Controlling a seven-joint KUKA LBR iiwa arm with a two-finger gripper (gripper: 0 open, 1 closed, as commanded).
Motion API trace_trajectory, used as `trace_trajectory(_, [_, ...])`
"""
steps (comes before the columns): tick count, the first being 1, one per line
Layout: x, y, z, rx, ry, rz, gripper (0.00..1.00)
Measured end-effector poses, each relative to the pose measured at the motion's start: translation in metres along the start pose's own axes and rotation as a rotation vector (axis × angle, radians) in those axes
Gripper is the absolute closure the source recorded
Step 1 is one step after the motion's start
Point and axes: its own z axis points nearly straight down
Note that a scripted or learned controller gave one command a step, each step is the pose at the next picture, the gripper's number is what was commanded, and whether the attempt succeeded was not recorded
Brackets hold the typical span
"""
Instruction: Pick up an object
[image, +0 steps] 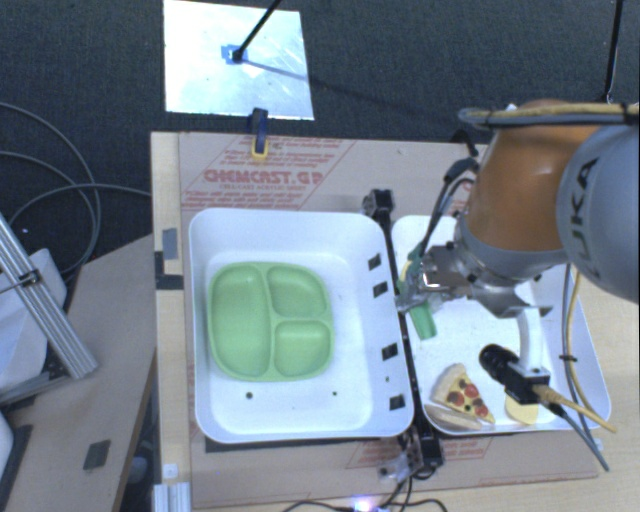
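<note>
A brown desk (110, 320) stands on a dark floor. A sheet of card (270, 175) lies on it, and two white bins sit on the card.

The green piece (423, 323) is the thing most likely to be picked. It lies in the right bin (455, 335), at the 9 o'clock side, close to the wall between the bins. The tool (420, 300) is just at 12 o'clock of it, very near or touching. I cannot tell if the tool is wide or narrow, or if it has the piece.

I think this is the grab step. Next the tool needs to close well on the piece and go straight up.

A pizza slice (462, 392) lies at 5 o'clock from the green piece, near the bin's 6 o'clock edge. A yellow bit (520, 411) sits at 3 o'clock of the slice, partly hidden.

The big arm (530, 190) comes in from 3 o'clock and covers much of the right bin.

There is little room at 9 o'clock, because the wall is so close. There is more room toward 3 o'clock and up.

The left bin (290, 222) holds a green plate (268, 320), well apart.
</note>
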Motion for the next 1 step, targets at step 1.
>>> trace_trajectory(1, [0.0222,-0.0082,-0.0666,0.001,-0.002,0.006,1.00])
